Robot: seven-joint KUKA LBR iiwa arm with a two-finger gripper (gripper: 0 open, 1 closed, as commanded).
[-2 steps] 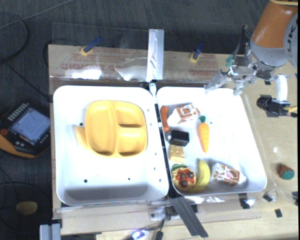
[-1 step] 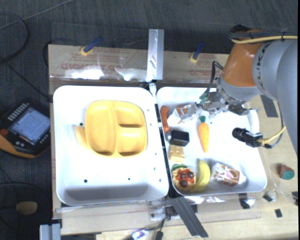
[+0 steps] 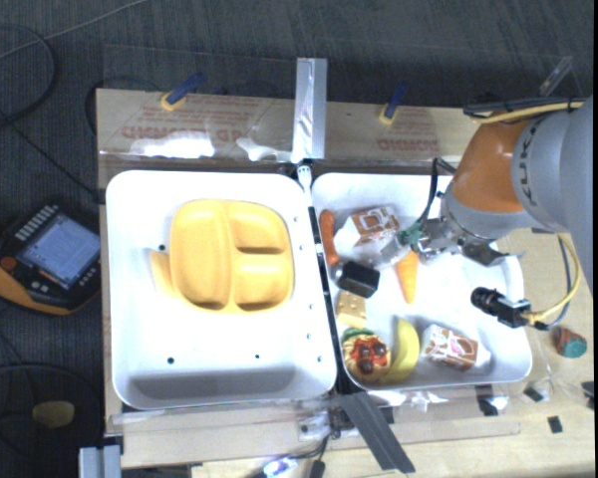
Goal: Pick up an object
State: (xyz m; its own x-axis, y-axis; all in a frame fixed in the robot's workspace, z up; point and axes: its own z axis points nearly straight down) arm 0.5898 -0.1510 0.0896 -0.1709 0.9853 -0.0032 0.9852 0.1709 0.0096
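Observation:
The right bin (image 3: 498, 366) holds several items. An orange carrot cone (image 3: 407, 277) lies near its middle, and a black block (image 3: 358, 278) sits to its left. A clear-wrapped snack pack (image 3: 376, 224) and a red-orange sausage (image 3: 326, 237) lie at the far left side. Along the front are a banana (image 3: 407, 352), a round toy with red fruit (image 3: 367, 355) and a wrapped sandwich (image 3: 450, 347). My gripper (image 3: 423, 240) is low in the bin, just above the carrot's wide end and right of the snack pack. Nothing is seen held in it.
A yellow divided tray (image 3: 229, 252) fills much of the left bin (image 3: 140, 366). The wall between the bins (image 3: 319, 297) runs beside the sausage. My arm (image 3: 498, 182) covers the right bin's far right corner. A handheld device (image 3: 50, 257) lies off the bench, left.

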